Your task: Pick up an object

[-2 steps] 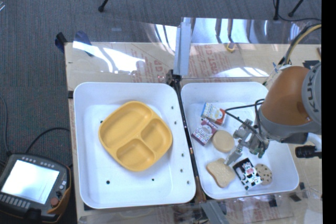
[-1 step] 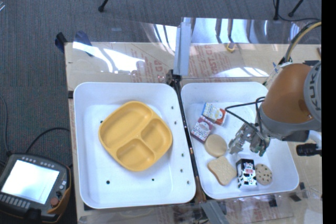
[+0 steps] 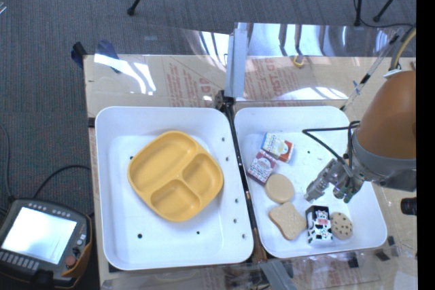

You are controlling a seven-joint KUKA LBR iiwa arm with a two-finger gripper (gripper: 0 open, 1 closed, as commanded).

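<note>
The right bin [image 3: 319,120] holds a red and white carton [image 3: 278,146], a dark red packet [image 3: 262,166], a round tan biscuit [image 3: 279,188], a slice of toast [image 3: 287,221], a black and white cow-print carton [image 3: 319,225] and a chocolate-chip cookie [image 3: 341,225]. My gripper [image 3: 331,190] hangs over the bin's right half, just above and right of the cow-print carton. Its fingers [image 3: 318,188] look spread with nothing between them.
The left bin [image 3: 119,129] holds a yellow divided plate [image 3: 175,175]. A clear upright divider [image 3: 234,68] stands behind the bins. A teach pendant [image 3: 42,238] lies on the floor at the lower left.
</note>
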